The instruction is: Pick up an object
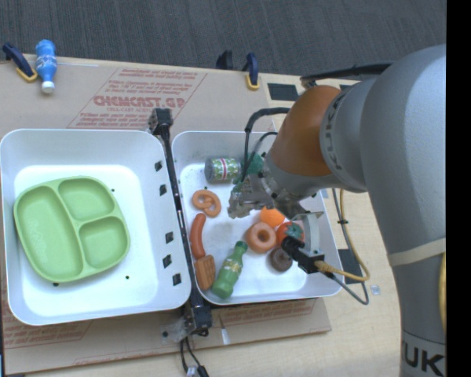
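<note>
My gripper (246, 203) hangs low over the middle of the right bin (190, 149), under the grey arm with its orange band. Its fingers point down-left among the objects. Around it lie a green can (221, 169) on its side at the back, a pretzel (206, 203) to its left, a red sausage (198, 236), a green bottle (230, 269), a glazed donut (261, 237), an orange ball (272, 217) and a chocolate donut (280, 259). I see nothing between the fingers, and the arm hides part of the bin's right side.
The left bin (16, 289) holds a green divided plate (71, 226). A small brown pastry (206, 271) lies at the right bin's front left. A blue bottle (46, 64) and clamps sit on the cardboard behind the bins.
</note>
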Tool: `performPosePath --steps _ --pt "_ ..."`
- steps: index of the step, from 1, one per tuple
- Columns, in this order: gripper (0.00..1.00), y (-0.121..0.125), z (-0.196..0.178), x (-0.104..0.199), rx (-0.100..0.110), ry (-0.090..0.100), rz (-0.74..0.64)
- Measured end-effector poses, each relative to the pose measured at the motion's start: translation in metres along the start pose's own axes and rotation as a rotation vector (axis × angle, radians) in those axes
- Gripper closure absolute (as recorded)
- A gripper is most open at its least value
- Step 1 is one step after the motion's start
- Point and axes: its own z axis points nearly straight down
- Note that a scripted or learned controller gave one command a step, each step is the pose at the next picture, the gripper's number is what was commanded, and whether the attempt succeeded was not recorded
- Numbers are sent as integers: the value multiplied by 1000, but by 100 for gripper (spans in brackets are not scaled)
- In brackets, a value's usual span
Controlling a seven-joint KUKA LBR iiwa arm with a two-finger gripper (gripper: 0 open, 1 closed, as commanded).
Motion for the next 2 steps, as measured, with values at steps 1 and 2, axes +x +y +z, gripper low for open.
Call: performPosePath --steps 1,2 --pt "100 -47 -90 -48 -6 1 8" --pt "0 -47 -89 -47 -5 1 7"
